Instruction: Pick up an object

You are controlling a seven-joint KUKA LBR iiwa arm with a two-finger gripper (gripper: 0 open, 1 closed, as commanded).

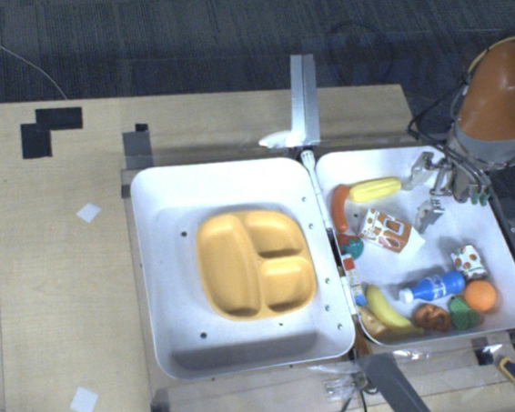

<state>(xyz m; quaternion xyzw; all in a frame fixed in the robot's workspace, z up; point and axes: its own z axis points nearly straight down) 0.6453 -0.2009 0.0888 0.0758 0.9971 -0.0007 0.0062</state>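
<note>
Camera view, looking down at a slant: the arm's pincer (430,193) hangs over the upper right part of the right bin (513,267), its two fingers spread apart with nothing between them. No object has been lifted, so by this frame the whole pick lies ahead: choosing a target, coming down on it, closing and raising.

The candidates all lie in the right bin. Along its top edge rests one pale yellow corn cob (374,189), nearest the pincer, with one orange-red sausage-like piece (340,206) just beside it by the dividing wall. One small printed carton (387,231) sits near the middle, on a white card. Toward the lower edge lie one banana (386,309), one blue bottle (435,286), one orange (480,296), one small spotted white box (467,261), one reddish-brown fruit (431,317) and one green piece (461,313), these last packed close together in the lower right corner.

The left bin (170,283) holds one yellow divided tray (254,263), three compartments, lying at its middle. Both bins sit side by side on the counter (56,295).
</note>
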